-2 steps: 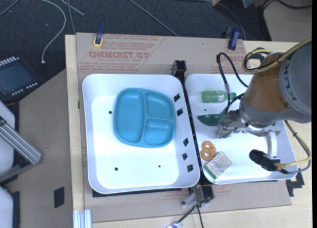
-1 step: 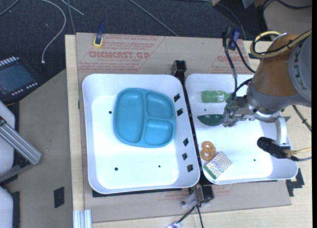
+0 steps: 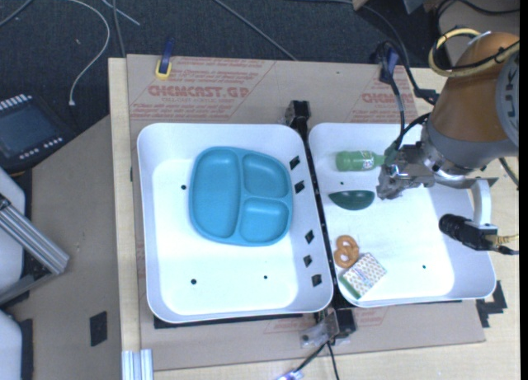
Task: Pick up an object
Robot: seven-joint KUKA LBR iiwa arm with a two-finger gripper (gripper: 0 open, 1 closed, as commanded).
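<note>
light blue divided plate, green bottle, dark green bowl, brown pretzel, white bins

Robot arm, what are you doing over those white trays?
The robot arm reaches in over the right bin, trying to pick something up. Its end effector hangs between a green bottle and a dark green bowl. A pretzel and a small packet lie nearer the front. The left bin holds a blue divided plate.
</note>
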